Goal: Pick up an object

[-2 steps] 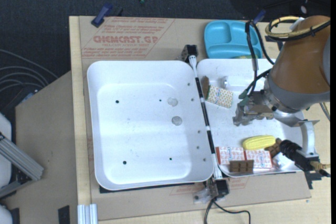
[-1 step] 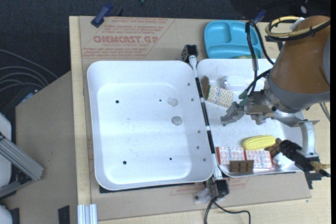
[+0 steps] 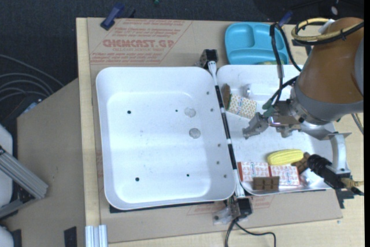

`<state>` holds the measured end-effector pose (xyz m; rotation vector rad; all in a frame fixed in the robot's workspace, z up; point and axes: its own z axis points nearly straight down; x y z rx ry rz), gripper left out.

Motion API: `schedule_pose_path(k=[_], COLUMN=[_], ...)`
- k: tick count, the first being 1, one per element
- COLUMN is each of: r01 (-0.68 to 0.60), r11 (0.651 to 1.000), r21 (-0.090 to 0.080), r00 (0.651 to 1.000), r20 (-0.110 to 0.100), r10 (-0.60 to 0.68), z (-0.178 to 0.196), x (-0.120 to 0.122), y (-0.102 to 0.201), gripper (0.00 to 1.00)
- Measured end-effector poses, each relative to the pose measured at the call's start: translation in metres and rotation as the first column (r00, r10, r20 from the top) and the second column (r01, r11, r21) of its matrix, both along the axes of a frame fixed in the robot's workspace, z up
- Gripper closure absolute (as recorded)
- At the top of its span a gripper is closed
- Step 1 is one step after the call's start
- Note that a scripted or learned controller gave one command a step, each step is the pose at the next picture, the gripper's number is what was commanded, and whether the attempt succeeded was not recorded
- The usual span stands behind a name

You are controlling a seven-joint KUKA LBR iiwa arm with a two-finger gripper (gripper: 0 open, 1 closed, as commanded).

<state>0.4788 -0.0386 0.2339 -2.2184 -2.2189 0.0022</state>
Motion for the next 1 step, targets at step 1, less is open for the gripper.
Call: schedule_pose_path(k=[1], r01=[0.001], r11=[1.0], r21=[0.0], r00=[1.0], r20=[-0.001], r10=[-0.001], z=[-0.0081], x=[-0.0002], y=[0.0044], gripper=[0.0])
